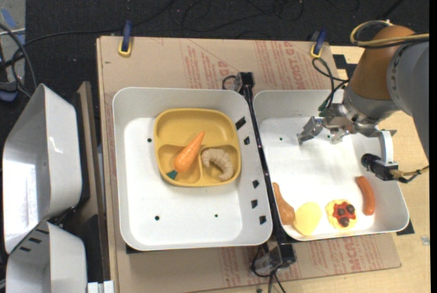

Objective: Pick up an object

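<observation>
My gripper (318,134) hangs over the upper part of the right bin (293,114), fingers apart, with only bare bin floor between them. Along that bin's front edge lie a brown drumstick-shaped piece (283,203), a pale yellow round piece (307,216), a small yellow toy with red and dark spots (341,213) and a red-orange sausage (368,194). All of them are well below the gripper in the view and apart from it.
The left bin (136,169) holds a yellow divided plate (171,122) with an orange carrot (189,151) and a pale shrimp (219,162) in its compartments. A black divider (254,148) runs between the bins. Cardboard (205,59) lies under both.
</observation>
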Available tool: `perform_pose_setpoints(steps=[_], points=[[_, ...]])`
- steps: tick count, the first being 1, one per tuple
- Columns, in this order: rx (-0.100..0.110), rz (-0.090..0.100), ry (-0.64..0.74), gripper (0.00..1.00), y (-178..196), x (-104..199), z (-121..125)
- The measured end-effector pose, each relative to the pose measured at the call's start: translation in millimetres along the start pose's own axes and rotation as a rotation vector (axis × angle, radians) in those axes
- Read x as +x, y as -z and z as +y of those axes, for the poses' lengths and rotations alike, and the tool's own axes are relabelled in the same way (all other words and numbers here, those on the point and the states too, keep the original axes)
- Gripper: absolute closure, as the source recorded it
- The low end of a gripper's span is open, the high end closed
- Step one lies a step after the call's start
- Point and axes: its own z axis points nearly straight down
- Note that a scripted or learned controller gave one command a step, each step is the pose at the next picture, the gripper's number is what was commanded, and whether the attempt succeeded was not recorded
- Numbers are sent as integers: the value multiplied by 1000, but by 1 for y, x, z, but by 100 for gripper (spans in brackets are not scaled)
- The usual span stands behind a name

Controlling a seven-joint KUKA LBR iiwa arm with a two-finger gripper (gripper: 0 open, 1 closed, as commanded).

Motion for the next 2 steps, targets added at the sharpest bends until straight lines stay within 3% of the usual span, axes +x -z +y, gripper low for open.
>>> perform_pose_setpoints(steps=[1, 2], points=[[-7, -2, 1, 100, 14, 0, 2], [-11, -2, 4, 100, 73, 4, 12]])
